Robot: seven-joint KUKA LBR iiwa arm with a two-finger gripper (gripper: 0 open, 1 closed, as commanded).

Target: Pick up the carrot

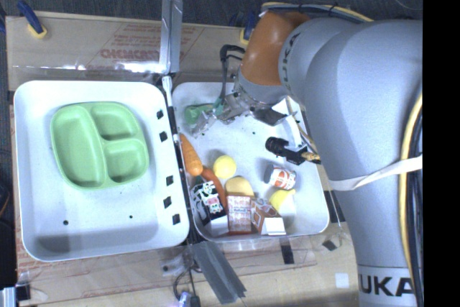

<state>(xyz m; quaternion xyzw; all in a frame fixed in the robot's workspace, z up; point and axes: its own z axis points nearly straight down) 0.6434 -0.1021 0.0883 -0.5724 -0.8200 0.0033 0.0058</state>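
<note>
The smooth, tapered orange carrot (191, 155) lies against the left wall of the shallow white plastic right bin (316, 216), its thin tip pointing toward the far rim. Just beyond it sits a soft green lump (195, 112). My claw (208, 118) hangs near that lump, beyond the carrot; its state I cannot tell. My grey arm slants in, orange band (267, 47) bent above the wrist.
</note>
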